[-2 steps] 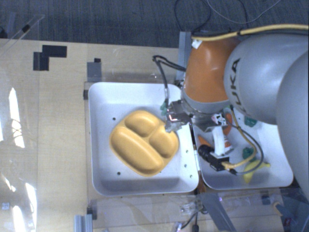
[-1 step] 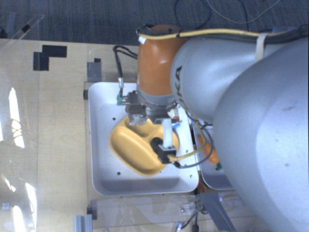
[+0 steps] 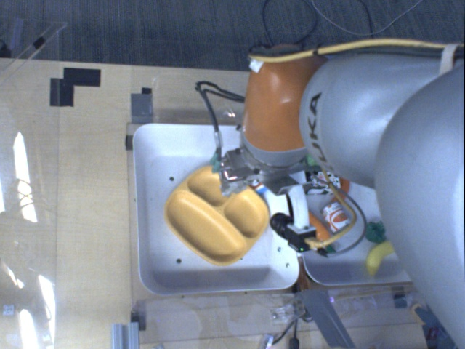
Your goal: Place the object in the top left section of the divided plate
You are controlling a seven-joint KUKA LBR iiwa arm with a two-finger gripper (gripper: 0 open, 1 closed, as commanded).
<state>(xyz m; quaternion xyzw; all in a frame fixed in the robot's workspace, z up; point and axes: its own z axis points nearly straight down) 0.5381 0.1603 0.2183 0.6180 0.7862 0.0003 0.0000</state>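
A pale wooden bench [image 3: 73, 195] under dark grey carpet carries two shallow white bins. The left bin [image 3: 152, 195] holds a yellow divided plate [image 3: 214, 220], all sections looking bare. My gripper [image 3: 236, 171] hangs over the plate's upper edge; I cannot tell what it carries. In the right bin [image 3: 349, 271] lie a banana [image 3: 378, 257], something green and an orange-white item. Placement seems not yet done.

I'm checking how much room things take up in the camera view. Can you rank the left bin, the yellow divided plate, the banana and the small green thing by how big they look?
1. left bin
2. yellow divided plate
3. banana, partly hidden by the arm
4. small green thing, also partly hidden, so the last two are uncertain
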